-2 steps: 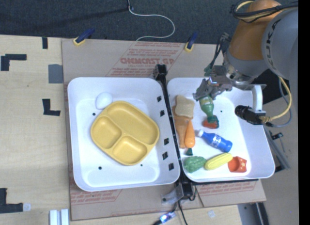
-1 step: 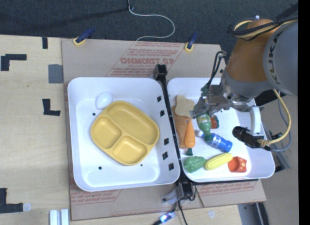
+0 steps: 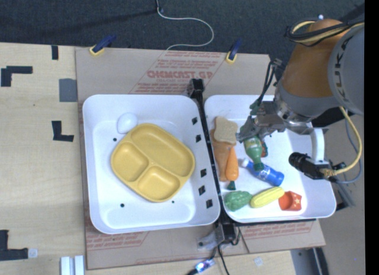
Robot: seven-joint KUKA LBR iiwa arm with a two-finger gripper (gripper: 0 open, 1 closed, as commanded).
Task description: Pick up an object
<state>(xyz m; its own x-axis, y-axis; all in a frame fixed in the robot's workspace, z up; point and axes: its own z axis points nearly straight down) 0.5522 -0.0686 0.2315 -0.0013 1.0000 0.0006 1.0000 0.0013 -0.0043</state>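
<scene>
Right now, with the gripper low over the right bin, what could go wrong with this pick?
1. The gripper hangs over a green item that lies close to the blue bottle and carrot; closing could knock a neighbour or catch two things.
2. The toys are small and rounded, so the grasp may slip.
3. The right bin wall and the bread slice are near; a sideways move could bump them.

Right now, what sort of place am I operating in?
Most likely a robotics lab bench set up for pick trials: two white bins clipped onto cardboard, toy food such as a carrot and corn, and the end effector reaching over the right bin.
</scene>
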